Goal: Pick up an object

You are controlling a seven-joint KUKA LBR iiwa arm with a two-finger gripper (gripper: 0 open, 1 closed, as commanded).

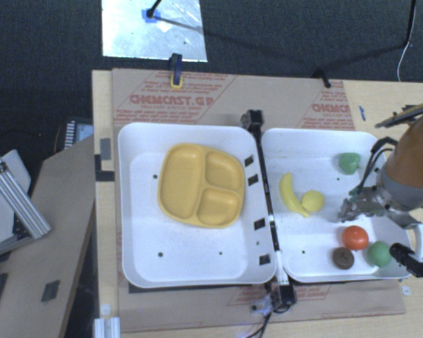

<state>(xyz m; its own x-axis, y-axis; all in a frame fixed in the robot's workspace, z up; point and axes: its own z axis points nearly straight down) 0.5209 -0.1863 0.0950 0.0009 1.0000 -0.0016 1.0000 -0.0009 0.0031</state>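
Left bin (137, 259): holds a yellow divided plate (201, 184).
Right bin (303, 259): banana (290, 193), yellow ball (312, 201), green fruit (349, 163), red tomato (355, 238), brown piece (343, 258), green ball (378, 253).
Gripper (357, 207): hovers just above the tomato; whether the jaws are spread cannot be told.
Advice: centre over the tomato, descend straight, avoid neighbours.

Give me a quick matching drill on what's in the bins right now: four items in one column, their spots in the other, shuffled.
Items:
1. yellow divided tray
2. banana
3. red ball
4. brown ball

Places:
A. right bin, near front wall
B. left bin, middle
C. right bin, just below the gripper
D. right bin, left part, beside a yellow ball

Pairs: 1-B, 2-D, 3-C, 4-A
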